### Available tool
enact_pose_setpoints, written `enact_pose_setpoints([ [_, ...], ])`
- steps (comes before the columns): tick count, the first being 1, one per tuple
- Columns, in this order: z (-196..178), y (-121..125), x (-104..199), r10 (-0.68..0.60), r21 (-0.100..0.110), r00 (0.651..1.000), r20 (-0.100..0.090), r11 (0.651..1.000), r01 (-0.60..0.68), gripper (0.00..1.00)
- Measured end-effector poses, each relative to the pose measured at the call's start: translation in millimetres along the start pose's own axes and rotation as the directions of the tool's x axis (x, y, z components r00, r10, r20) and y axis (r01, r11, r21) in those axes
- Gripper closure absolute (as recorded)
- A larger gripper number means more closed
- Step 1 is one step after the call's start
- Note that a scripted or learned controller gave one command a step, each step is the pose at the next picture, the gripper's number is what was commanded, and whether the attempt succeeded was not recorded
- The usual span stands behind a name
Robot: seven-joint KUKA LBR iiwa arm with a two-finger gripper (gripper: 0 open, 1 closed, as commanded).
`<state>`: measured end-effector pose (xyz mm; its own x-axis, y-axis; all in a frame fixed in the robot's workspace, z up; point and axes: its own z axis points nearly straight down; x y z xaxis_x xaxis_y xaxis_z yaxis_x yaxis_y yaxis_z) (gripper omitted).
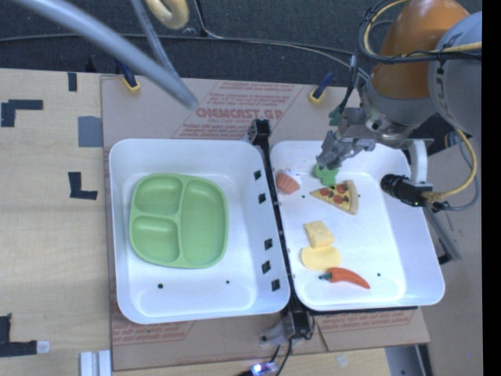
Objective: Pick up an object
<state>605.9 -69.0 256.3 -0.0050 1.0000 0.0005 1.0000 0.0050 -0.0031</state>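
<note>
I see the claw (327,165) low over a small green piece (326,174) beside the triangular pizza slice (338,194); its grip I cannot tell.

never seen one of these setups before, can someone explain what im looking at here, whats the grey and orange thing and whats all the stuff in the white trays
You are looking down at a slant from one fixed camera above a bench. The grey and orange thing is a robot arm reaching in from the right. At its end is a gripper, the part that grabs things, and it hangs low over the far side of the right bin.

That bin holds toy food: a green piece directly under the gripper, a pizza slice, a small pink piece, a yellow block, a flat yellow piece and a red chili pepper.

The left bin holds a green divided plate.

Whether the gripper has actually taken hold of the green piece cannot be told from this view.
</note>
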Motion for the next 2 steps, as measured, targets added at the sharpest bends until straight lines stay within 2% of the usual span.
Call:
enact_pose_setpoints([
  [1, 15.0, -13.7, 58.0, -0.001, 0.001, 1.0, 0.0, 1.0, 0.001, 1.0],
  [2, 19.0, -32.7, 97.4, 0.001, 0.0, 1.0, 0.0, 1.0, -0.001, 1.0],
])
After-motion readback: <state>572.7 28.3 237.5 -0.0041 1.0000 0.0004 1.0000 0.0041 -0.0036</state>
